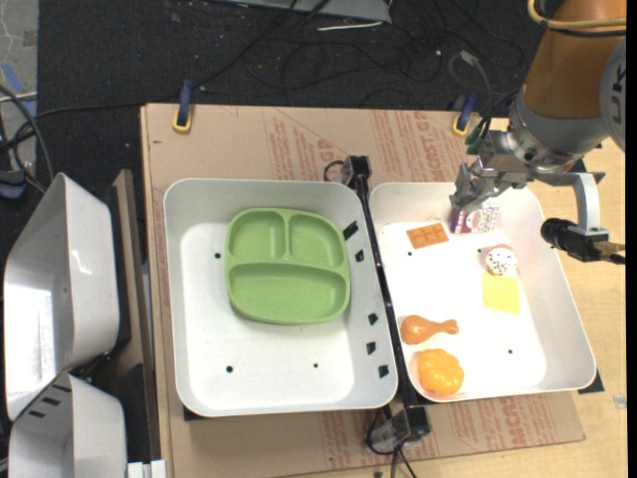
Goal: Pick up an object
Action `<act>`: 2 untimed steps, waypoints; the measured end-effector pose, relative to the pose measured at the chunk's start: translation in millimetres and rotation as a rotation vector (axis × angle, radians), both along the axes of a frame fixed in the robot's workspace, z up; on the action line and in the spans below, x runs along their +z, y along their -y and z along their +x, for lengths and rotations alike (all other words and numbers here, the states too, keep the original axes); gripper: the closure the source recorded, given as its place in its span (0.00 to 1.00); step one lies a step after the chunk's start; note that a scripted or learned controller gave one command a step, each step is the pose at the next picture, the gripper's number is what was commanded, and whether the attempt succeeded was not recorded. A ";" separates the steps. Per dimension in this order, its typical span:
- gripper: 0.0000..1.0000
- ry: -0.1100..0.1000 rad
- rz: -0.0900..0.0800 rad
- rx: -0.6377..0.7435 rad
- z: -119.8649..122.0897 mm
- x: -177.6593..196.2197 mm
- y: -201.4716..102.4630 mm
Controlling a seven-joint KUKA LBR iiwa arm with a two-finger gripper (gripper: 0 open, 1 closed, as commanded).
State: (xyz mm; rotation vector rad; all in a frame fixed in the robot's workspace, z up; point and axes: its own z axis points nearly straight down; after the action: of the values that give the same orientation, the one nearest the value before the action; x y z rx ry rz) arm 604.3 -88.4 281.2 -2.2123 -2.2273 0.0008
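1. The tool [466, 199] hangs over the far edge of the right bin [567, 307], at the end of the grey arm with its orange band [569, 43]. Its dark fingers point down, and I cannot tell whether they are open or closed.
2. Just beside the fingertips lies a small packet [480, 219], white with purple and pink print, flat on the bin floor near the far wall. Whether the tool touches it cannot be told.
3. Left of the packet lies an orange waffle-like cracker [428, 235], a flat rectangle with a grid pattern.
4. Nearer the middle of the right bin sit a small white die-like piece with red dots [500, 260] and, just below it, a yellow square slice [502, 293].
5. Toward the near edge lie an orange toy drumstick [429, 328] and a round orange fruit [440, 372], close together.
6. The left bin [189, 297] holds a green divided plate [288, 266] with three compartments, lying flat.
7. Both bins rest side by side on the cardboard-covered counter [249, 137].
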 end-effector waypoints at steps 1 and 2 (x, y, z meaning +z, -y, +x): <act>1.00 -0.001 0.000 0.001 -17.7 -9.1 -49.5; 1.00 -0.001 0.000 0.001 -25.0 -28.1 -103.8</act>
State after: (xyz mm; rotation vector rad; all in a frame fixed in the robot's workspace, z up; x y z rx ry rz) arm 579.3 15.4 253.1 -2.2102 -2.2281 0.0020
